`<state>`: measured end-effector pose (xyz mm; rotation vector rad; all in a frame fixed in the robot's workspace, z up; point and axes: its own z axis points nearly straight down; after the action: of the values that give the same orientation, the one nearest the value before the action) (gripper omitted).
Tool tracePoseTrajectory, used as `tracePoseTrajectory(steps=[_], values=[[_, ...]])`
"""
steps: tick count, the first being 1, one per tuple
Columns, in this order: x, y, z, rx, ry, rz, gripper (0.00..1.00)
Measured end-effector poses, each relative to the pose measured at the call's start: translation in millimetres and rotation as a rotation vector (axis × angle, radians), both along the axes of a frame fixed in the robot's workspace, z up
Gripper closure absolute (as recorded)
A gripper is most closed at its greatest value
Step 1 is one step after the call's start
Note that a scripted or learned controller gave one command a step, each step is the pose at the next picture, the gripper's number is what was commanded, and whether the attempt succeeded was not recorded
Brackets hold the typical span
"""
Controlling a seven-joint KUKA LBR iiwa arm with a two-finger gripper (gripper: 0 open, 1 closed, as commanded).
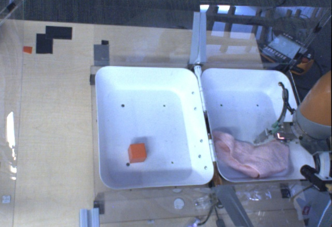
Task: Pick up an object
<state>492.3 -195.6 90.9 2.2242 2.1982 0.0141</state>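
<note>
Over the right bin (244, 85), the gripper (265, 136) sits low against the pink cloth's (251, 156) upper edge, presumably lining up a grab; whether its jaws are apart or together, I cannot tell. Left bin (155, 85) holds an orange block (137, 152).

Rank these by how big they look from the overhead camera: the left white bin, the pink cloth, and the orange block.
1. Left white bin
2. Pink cloth, in the right bin
3. Orange block, in the left bin
</note>
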Motion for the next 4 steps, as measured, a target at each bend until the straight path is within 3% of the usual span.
tracePoseTrajectory(steps=[1, 2, 3, 4], values=[[51, 48, 0, -0.003, -0.001, 0.205, 0.00], [22, 6, 0, -0.005, 0.001, 0.251, 0.00], [33, 65, 1, -0.004, -0.003, 0.281, 0.00], [2, 86, 1, -0.006, -0.007, 0.186, 0.00]])
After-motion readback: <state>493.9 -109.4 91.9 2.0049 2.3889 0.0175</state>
